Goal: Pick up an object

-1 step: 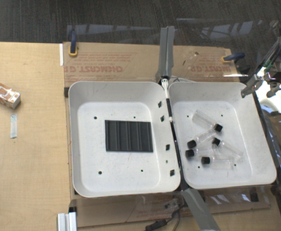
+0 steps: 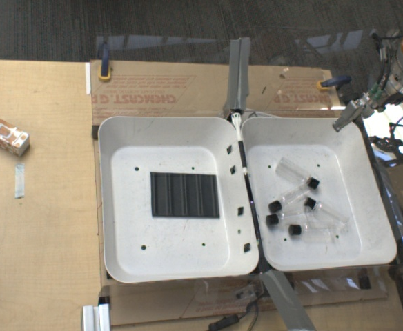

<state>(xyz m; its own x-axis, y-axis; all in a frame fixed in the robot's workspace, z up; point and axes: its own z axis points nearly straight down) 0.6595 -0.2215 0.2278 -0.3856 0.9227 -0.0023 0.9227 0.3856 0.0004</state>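
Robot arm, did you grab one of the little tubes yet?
Not yet. The gripper sits at the top right corner of the right bin, with nothing seen between its fingers. The clear tubes with black caps all lie in that bin. Reaching down, closing on one and lifting it are all left to do.

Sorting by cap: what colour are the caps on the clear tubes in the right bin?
Black caps on the clear tubes, seen in the camera view.
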